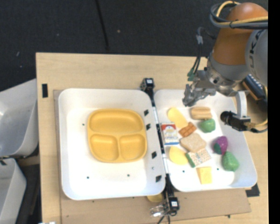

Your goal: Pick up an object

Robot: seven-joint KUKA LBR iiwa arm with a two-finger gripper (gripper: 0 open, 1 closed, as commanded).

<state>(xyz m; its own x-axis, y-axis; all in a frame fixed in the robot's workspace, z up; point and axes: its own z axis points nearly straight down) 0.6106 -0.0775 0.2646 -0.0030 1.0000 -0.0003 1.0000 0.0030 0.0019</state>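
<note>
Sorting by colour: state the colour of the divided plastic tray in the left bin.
Yellow tray, camera view.

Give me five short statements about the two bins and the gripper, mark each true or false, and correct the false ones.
1. The yellow divided tray lies in the left bin. True.
2. The small toy food items lie in the left bin. False: they lie in the right bin.
3. The gripper hangs over the right bin's far end. True.
4. The purple item lies beside the yellow divided tray. False: it lies in the right bin, near the green item.
5. The yellow divided tray holds a sandwich. False: its compartments hold nothing.
</note>
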